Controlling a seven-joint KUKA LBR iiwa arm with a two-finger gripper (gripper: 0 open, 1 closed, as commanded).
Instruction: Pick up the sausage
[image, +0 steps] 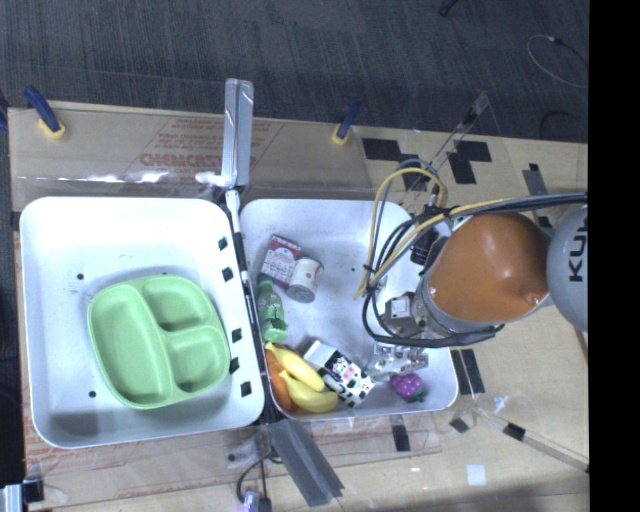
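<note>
Gripper (400, 358): low in right bin (340, 215), opening cannot be told, nothing seen held. Sausage: not identified; orange item (277, 383) lies leftward beside banana (300, 385). Step: approach. Next: shift left, descend.

Grey arm (565, 260) with an orange band (487, 268), looped yellow and black cables (395, 235), perhaps black lettering.

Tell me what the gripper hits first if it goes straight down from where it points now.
Probably the purple grape cluster just under the gripper, near the right bin's front edge; depth is unclear from this slant.
</note>
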